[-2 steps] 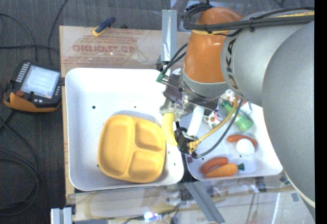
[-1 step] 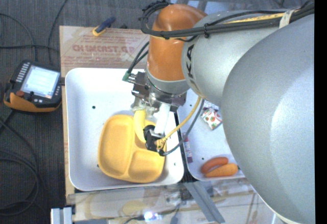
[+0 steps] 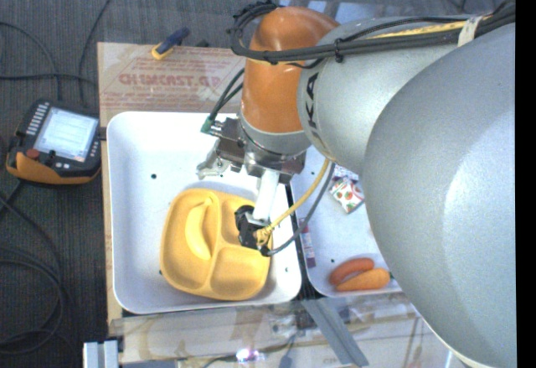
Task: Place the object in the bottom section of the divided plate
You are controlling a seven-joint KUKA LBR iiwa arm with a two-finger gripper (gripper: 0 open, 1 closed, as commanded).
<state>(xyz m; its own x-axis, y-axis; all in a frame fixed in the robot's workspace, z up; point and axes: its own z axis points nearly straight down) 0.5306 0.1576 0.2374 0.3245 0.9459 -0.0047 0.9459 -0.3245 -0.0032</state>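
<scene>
With the jaws hidden beneath the wrist (image 3: pixel 270 127), their state could not be told, and no held object was seen. The arm was positioned over the yellow divided plate (image 3: pixel 197 245) in the left bin (image 3: pixel 134 157), judged ready for a drop; its bottom section (image 3: pixel 228 272) was seen bare. Two orange items (image 3: pixel 360 274) were seen in the right bin (image 3: pixel 335 236).

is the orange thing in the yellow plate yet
Out: orange thing lies in the right bin, yellow plate in the left bin.
</scene>
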